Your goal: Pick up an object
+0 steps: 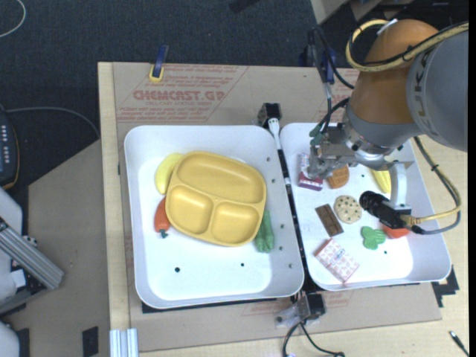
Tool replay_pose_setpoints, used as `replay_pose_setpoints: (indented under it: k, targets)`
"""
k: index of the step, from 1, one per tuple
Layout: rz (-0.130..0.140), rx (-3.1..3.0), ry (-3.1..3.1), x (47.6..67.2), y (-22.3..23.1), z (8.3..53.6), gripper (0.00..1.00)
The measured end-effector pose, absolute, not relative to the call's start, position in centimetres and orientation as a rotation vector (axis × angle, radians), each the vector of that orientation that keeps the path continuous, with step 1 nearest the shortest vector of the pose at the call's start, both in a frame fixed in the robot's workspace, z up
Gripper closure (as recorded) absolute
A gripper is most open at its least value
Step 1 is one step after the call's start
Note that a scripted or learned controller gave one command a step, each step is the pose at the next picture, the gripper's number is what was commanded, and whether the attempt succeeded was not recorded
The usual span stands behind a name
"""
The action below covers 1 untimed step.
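My gripper (321, 163) is low in the far-left part of the right bin (431, 262), under the grey and orange arm. It hangs right over a small pink and maroon packet (308, 177), which lies by the bin's left wall. A brown-orange lump (339, 177) lies just to the gripper's right. Nearer the front are a round speckled cookie (347, 208), a brown chocolate bar (327, 219) and a pink wrapped packet (336, 258). The arm hides the bin's far side.
A green piece (372, 236), a red piece (397, 233) and a yellow piece (381, 179) lie on the right bin's right side. The left bin (149, 274) holds a yellow divided plate (216, 198), a yellow fruit (165, 171), a red-orange pepper (161, 217) and a green item (265, 233).
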State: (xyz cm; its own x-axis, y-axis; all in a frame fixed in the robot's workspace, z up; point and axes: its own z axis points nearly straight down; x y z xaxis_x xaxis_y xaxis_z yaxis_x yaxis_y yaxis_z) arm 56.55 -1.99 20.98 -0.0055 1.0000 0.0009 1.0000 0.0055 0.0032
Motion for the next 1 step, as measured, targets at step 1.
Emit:
replay_pose_setpoints:
  k: [1]
  targets:
    - [0.008, 2.213, 2.224, 60.68, 1.48, 22.73, 1.00]
